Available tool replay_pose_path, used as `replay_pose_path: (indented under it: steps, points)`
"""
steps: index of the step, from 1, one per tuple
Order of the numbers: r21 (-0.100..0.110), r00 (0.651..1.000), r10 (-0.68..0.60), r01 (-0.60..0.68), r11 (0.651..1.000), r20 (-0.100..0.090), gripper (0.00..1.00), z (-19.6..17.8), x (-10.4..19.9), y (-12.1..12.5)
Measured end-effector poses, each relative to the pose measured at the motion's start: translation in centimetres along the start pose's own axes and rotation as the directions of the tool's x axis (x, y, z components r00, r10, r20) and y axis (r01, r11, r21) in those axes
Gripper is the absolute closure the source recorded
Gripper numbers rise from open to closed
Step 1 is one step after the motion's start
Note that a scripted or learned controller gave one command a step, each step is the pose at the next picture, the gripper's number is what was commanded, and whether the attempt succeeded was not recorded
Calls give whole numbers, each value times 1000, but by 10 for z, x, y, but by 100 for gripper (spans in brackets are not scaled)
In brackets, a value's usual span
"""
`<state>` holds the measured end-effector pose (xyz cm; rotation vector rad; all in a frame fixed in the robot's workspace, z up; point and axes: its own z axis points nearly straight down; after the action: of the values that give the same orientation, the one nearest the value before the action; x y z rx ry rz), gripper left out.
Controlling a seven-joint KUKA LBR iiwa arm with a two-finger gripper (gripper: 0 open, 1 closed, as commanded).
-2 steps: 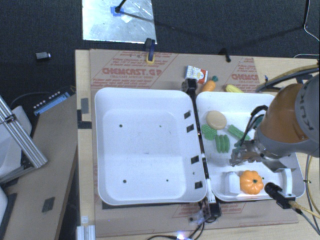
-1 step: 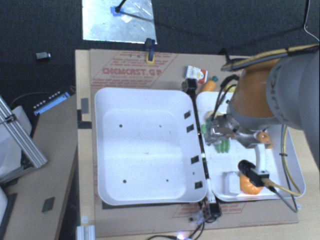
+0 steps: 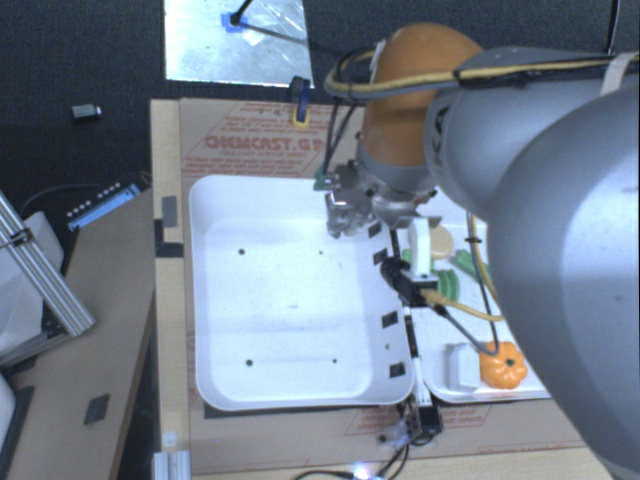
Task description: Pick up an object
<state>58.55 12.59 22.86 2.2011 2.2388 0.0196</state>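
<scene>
My gripper (image 3: pixel 342 220) hangs over the back right part of the left white bin (image 3: pixel 230 268), close to the wall between the two bins. I see nothing between its tips. In the right bin (image 3: pixel 452 393), an orange pumpkin-shaped object (image 3: pixel 503 367) lies near the front. A small pale grey block (image 3: pixel 461 367) sits just left of it. Further back, a green object (image 3: pixel 458 271) and a cream-coloured object (image 3: pixel 440 240) lie partly hidden by the arm.
The grey arm (image 3: pixel 540 168) covers most of the right bin. Both bins rest on a cardboard sheet (image 3: pixel 250 138). A blue and yellow clamp (image 3: pixel 299 101) stands at the cardboard's back edge. An aluminium frame (image 3: pixel 40 278) lies off to the left.
</scene>
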Motion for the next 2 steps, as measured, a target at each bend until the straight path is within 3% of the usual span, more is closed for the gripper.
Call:
replay_pose_path:
  steps: [1, 2]
  points:
    - [-2, 1000, 4, -4, 1000, 2, 100, -67, 91, 36]
    - [0, 1000, 14, -14, 1000, 5, 100, -149, 66, 45]
